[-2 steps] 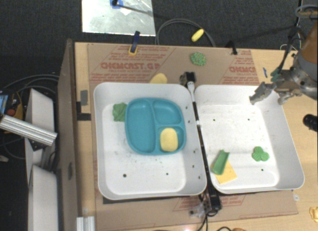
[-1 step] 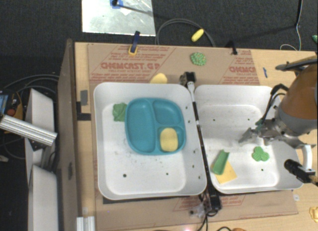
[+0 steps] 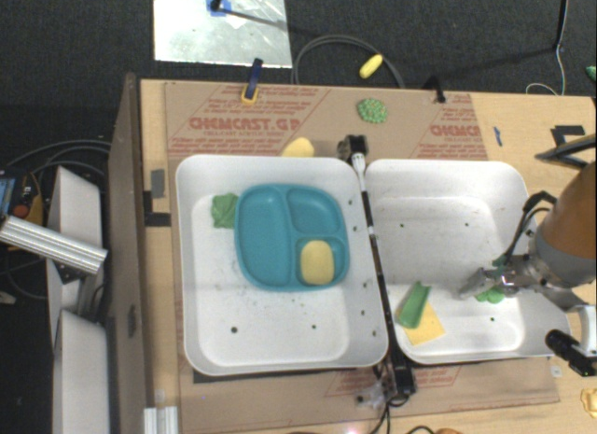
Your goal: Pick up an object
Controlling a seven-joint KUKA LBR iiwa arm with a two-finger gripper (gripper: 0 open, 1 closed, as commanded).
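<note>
- Camera view: the grey arm (image 3: pixel 567 236) with its orange band reached in from the right and ended in a two-finger metal pincer (image 3: pixel 485 285) low over the right-hand shallow white plastic bin (image 3: pixel 448 189).
- The pincer's tips sat right at a small green object (image 3: pixel 489 296) on the bin floor; green showed just beneath and beside the tips, but I could not tell whether the pincer was apart, together, or clamped on that piece.
- To the left of the pincer and slightly nearer the camera, in the same bin, lay a green-and-yellow rectangular sponge (image 3: pixel 417 314), tilted, its green part uppermost and the yellow part toward the bin's front edge.
- Farther left, past the divider between the bins, the left-hand shallow white bin (image 3: pixel 215 329) held a teal plastic sectioned plate (image 3: pixel 275 236).
- A pale yellow rounded piece (image 3: pixel 317 262) rested in the plate compartment nearest the pincer.
- A flat green leaf-like piece (image 3: pixel 224 209) lay at the plate's far-left edge, touching it, well apart from the pincer.
- Beyond the bins, on the brown cardboard sheet (image 3: pixel 233 124), sat a round knobbly green item (image 3: pixel 372 110) and a yellow rounded item (image 3: pixel 298 148) against the left bin's back rim.
</note>
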